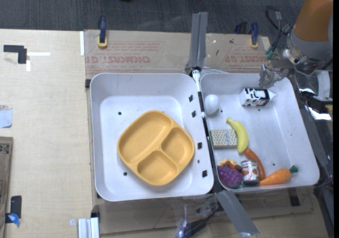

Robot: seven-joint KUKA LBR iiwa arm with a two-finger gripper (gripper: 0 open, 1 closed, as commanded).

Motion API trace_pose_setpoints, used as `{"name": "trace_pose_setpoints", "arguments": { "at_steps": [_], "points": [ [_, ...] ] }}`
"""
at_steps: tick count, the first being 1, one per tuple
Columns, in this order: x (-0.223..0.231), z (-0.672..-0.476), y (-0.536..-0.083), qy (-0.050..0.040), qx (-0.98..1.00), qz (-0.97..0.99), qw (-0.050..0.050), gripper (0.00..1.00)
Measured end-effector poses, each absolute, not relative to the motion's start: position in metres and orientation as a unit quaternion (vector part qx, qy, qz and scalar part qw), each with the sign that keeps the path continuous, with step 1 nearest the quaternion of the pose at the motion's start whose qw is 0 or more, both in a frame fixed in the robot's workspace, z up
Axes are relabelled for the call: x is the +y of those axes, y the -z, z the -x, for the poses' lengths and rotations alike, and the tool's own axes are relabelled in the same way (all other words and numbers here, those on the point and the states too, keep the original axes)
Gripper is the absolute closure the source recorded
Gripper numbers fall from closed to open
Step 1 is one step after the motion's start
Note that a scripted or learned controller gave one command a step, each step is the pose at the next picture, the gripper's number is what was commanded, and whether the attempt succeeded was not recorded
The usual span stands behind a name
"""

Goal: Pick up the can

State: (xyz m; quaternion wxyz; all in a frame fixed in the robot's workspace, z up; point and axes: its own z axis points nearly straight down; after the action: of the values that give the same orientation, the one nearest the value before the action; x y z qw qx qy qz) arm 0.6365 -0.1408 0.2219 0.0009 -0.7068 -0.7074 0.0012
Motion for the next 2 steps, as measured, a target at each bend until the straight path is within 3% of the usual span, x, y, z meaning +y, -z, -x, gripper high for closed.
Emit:
{"name": "trace_pose_setpoints", "arguments": {
  "at_steps": [1, 2],
  "points": [
    [-0.152, -0.642, -0.123, 0.0078, -0.665, 0.747, -0.011, 0.00],
    [-0.197, -0.629, -0.115, 0.0156, -0.663, 0.749, -0.013, 0.00]
  ]
}}
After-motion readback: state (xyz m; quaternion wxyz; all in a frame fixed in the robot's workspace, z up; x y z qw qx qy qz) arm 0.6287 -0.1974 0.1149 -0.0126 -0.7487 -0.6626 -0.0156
